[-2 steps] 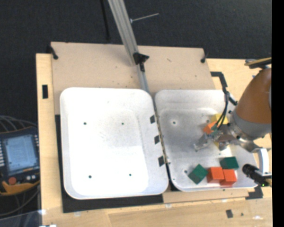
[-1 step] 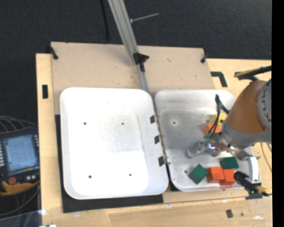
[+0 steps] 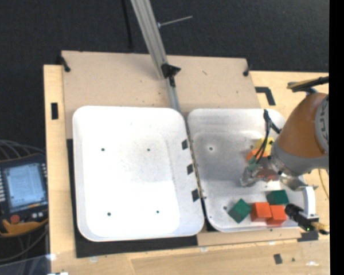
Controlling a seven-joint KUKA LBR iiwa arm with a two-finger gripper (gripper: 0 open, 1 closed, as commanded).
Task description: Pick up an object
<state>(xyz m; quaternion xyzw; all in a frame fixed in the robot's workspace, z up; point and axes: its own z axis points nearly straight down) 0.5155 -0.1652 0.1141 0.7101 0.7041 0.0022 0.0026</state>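
Arm's gripper (image 3: 253, 175) hangs low in the right bin (image 3: 218, 130), above its near-edge blocks: green block (image 3: 239, 210), orange blocks (image 3: 269, 212), dark-green block (image 3: 277, 197). Finger state: can't tell. Blocks prob. light, rigid; best taken across flat opp. faces.

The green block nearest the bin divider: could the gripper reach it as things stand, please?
Probably yes. The green block lies uncovered, its top free, just below the gripper, with the orange blocks beside it, possibly touching.
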